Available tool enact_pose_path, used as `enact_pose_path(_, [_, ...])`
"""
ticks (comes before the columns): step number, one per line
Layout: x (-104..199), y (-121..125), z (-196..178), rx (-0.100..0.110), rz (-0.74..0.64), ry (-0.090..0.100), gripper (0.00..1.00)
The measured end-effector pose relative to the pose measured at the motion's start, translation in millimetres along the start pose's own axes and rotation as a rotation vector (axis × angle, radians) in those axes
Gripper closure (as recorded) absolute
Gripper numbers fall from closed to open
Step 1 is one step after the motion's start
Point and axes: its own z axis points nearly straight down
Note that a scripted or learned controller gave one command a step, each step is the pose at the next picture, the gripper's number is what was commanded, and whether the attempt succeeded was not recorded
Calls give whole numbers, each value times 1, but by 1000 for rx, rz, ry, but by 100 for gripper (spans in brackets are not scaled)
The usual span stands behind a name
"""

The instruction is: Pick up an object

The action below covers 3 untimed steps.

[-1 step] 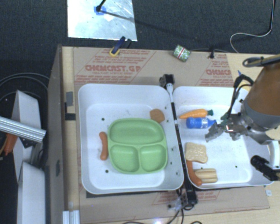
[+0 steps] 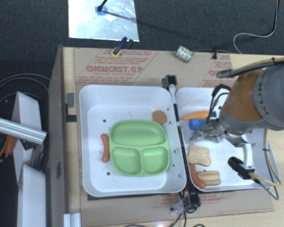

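The gripper [image 2: 202,132] hangs low in the right bin [image 2: 255,186]; whether it is wide or narrow I cannot tell. Just beside it lie a blue object [image 2: 196,124] and a carrot [image 2: 195,115] (both far side). Nearer: bread slice [image 2: 199,155], hot dog [image 2: 204,178]. The left bin [image 2: 92,103] holds a green divided plate [image 2: 139,146].

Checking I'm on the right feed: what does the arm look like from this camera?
A bulky grey arm with an orange band above the wrist, black cables looping beside it, and a metallic gripper at its end over the right bin.
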Motion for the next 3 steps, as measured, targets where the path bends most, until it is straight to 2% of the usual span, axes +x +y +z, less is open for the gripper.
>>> enact_pose_path(1, [-17,59,0,1,-1,0,0])
enact_pose_path(2, [-15,116,4,32,5,4,0])
enact_pose_path(3, [-28,122,-29,0,0,-1,0])
